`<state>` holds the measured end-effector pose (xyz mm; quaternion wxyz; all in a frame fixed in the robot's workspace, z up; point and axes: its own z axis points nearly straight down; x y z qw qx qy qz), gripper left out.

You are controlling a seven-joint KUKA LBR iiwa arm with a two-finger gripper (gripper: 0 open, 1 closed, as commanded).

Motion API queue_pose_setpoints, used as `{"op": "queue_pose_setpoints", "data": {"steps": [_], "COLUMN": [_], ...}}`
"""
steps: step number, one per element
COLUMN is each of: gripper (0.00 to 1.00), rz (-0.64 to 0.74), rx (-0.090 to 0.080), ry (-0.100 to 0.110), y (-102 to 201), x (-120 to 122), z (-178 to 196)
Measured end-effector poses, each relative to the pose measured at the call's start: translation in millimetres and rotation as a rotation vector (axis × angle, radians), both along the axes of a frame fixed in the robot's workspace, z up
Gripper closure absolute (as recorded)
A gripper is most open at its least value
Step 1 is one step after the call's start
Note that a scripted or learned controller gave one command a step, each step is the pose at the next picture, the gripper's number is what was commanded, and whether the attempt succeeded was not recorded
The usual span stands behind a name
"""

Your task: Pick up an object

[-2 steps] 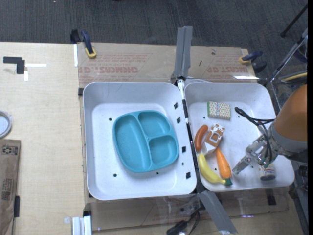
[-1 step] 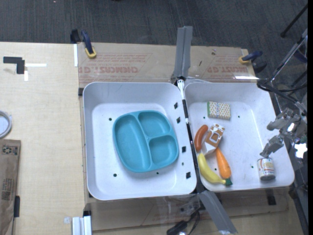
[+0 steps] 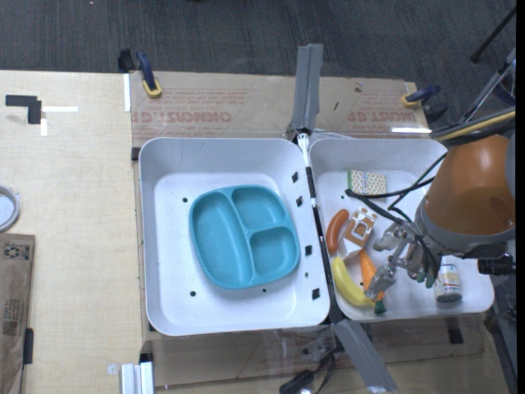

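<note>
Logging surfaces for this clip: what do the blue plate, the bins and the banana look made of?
Blue plate: likely molded plastic, matte, one uniform color with rounded dividers. Bins: probably thin white plastic, smooth with soft glare and rounded corners. Banana: evenly yellow and slightly glossy, so perhaps a plastic toy; not certain.

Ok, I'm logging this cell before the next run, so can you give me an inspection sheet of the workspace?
Surface: bench with left bin and right bin.
Job's things: banana, carrot, sausage, cracker box, green packet, can, all in right bin.
Clutter: blue tray in left bin; tape roll.
End effector: over the carrot, grip unclear.
Cables: black ones across right bin.
Surroundings: clamps, dark floor.
</note>
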<state>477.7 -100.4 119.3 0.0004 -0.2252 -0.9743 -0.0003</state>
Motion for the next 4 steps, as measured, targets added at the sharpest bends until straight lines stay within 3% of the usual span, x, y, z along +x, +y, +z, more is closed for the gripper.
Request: {"op": "queue_pose_setpoints", "data": {"steps": [1,2,3,4], "gripper": [0.00,0.00,0.00,1.00], "rz": [-0.058,-0.098,-0.047,-0.050], "rx": [-0.001,-0.001,-0.001,-0.001], "ry": [-0.002,-0.003,-0.002,-0.004], "y": [8.1,32.9,-22.4,-22.6], "x": [5.4,13.0,0.1,1.0], "z": [4.3,72.4,-27.8,-18.6]}}
